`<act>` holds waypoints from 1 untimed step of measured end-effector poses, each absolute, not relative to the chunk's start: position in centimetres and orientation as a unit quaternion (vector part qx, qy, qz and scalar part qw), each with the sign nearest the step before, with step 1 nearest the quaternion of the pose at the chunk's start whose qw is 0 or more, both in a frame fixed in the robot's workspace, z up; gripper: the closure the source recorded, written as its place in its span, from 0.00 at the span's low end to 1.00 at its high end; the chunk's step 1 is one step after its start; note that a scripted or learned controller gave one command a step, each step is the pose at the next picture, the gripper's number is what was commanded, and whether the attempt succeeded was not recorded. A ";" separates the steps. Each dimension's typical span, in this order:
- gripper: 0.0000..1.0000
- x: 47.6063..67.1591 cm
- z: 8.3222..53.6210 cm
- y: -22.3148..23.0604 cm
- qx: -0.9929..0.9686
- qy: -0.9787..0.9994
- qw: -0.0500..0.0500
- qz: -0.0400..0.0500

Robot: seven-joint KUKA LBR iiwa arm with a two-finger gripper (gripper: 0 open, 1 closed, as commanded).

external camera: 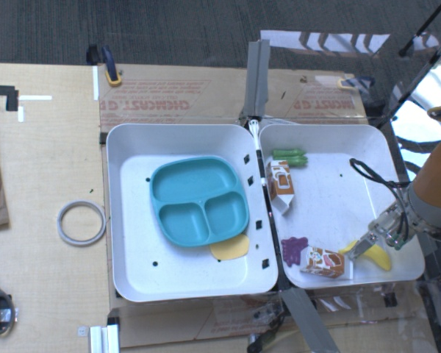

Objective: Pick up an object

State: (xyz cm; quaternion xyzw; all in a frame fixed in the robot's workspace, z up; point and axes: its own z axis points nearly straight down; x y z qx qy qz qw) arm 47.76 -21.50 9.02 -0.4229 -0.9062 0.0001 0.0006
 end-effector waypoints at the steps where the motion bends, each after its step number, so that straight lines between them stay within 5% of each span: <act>1: 0.00 55.1 9.1 -22.2 -0.307 -0.952 -0.001 0.000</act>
